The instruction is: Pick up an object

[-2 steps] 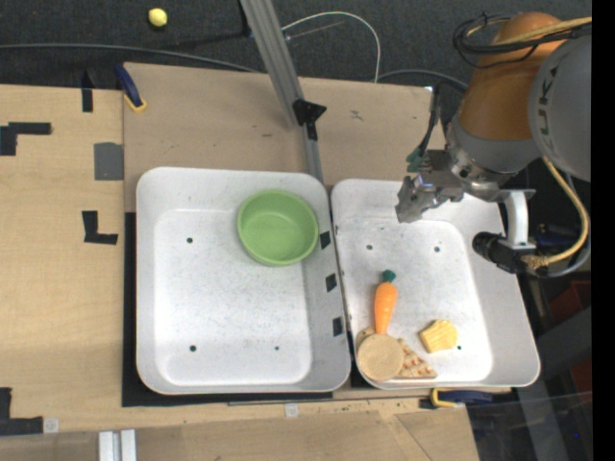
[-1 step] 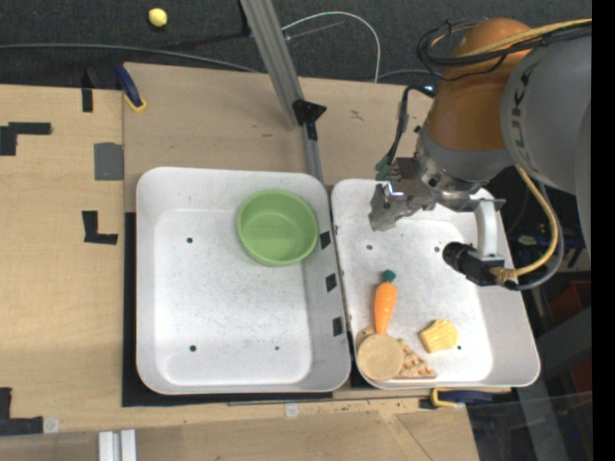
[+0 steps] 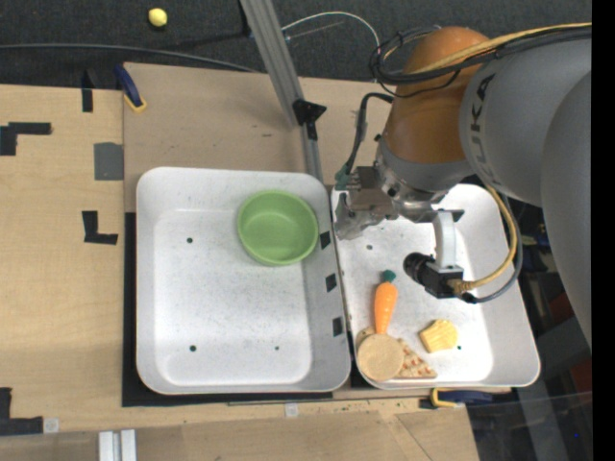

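In the right bin (image 3: 500, 353) lie an orange toy carrot (image 3: 384, 304) with a green top, a yellow cheese-like piece (image 3: 438, 336), and a round tan cookie (image 3: 381, 357) resting over a waffle-patterned piece (image 3: 415, 365). A green bowl (image 3: 278, 227) sits in the left bin (image 3: 192, 286) near its far right corner. My gripper (image 3: 357, 211) hangs over the far left part of the right bin, close to the divider between the bins, above and beyond the carrot. Nothing shows between its fingers.
A grey metal pole (image 3: 279, 60) slants down to the bins' far edge. A black cable connector (image 3: 428, 273) hangs from the wrist over the right bin. A small yellow ball (image 3: 157, 16) lies on the dark floor at top left.
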`<state>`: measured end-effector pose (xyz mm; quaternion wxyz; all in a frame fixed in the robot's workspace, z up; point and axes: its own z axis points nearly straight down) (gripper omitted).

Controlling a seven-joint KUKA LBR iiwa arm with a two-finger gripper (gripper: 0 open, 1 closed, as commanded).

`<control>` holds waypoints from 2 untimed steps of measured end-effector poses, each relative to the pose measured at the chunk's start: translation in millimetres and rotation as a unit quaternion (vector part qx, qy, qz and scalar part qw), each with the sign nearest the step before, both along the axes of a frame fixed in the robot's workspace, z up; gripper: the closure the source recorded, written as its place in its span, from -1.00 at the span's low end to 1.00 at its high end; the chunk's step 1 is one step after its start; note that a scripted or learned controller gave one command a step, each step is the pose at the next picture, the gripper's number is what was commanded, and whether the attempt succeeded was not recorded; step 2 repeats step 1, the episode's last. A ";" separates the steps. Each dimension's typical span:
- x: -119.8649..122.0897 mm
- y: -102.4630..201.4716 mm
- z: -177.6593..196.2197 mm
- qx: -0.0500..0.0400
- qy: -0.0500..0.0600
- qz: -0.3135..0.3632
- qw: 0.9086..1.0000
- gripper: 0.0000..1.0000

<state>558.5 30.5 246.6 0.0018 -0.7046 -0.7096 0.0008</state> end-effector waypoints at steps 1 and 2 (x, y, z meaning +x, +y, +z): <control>-28.6 56.8 -11.6 0.000 0.001 0.000 1.000 1.00; -28.6 56.8 -11.6 0.000 0.001 0.000 1.000 1.00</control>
